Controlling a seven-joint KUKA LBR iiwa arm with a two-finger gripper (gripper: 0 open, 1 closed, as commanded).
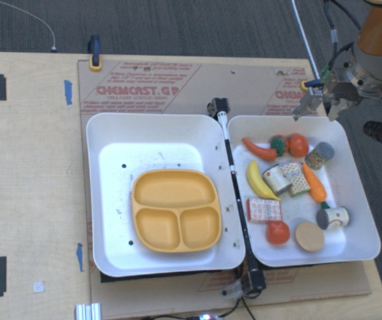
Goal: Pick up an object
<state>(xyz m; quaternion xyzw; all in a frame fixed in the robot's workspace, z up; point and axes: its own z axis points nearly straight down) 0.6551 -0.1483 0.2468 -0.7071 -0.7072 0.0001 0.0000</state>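
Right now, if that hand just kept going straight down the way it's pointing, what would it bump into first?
Most likely the far rim of the right bin: the hand hangs just above that edge. The tomato lies a little further in. Depth is hard to judge from this slanted view.

The arm (377, 25) is seen at the upper right of the camera view, reaching in from the right edge. Its orange band is visible above the grey wrist, and dark cables are looped beside it. The gripper (319, 107) is carried at the end of the wrist, directed down and to the left. Two short fingers (305, 105) are held slightly apart, and nothing is gripped between them.
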